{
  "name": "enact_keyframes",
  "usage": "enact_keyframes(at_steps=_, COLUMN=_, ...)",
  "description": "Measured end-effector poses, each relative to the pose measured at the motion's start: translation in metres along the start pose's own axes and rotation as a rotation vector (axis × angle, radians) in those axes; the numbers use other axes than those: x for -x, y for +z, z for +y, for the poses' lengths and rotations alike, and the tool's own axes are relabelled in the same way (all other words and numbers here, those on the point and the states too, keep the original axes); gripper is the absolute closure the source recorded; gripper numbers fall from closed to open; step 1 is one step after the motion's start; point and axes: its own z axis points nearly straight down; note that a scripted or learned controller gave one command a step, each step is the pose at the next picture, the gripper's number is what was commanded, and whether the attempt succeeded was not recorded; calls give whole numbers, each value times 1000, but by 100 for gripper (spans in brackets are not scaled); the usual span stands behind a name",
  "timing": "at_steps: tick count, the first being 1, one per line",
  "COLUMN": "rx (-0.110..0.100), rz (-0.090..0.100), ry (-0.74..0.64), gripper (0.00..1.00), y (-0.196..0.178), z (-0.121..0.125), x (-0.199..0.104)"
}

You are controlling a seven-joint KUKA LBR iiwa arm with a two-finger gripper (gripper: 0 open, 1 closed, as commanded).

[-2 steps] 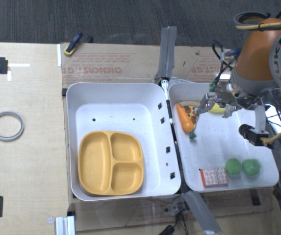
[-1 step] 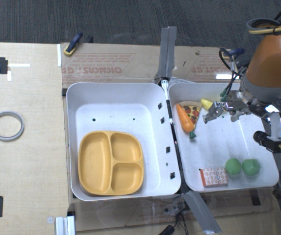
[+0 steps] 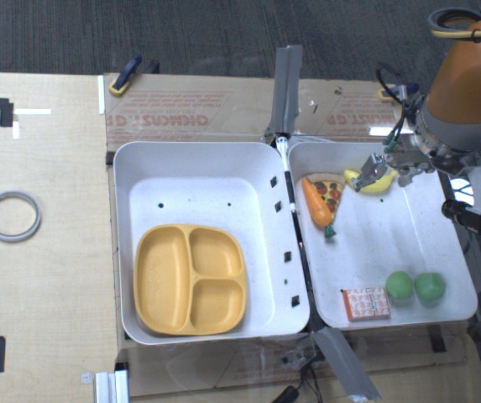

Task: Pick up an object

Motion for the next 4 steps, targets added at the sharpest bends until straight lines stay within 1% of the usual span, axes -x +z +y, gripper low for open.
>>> enact_keyframes(at_steps=1, rx=6, rz=-2, ry=-10, gripper=0, y=97, z=54, x=3)
enact_keyframes(at_steps=2, rx=5, rz=-4, ry=-12, gripper=100, y=86, z=54, x=5)
enact_keyframes(at_steps=3, rx=7, rz=-6, ry=-13, gripper=100, y=76, z=55, x=5)
enact_keyframes(at_steps=4, rx=1, rz=-1, ry=243, gripper=100, y=-2, z=54, x=-12)
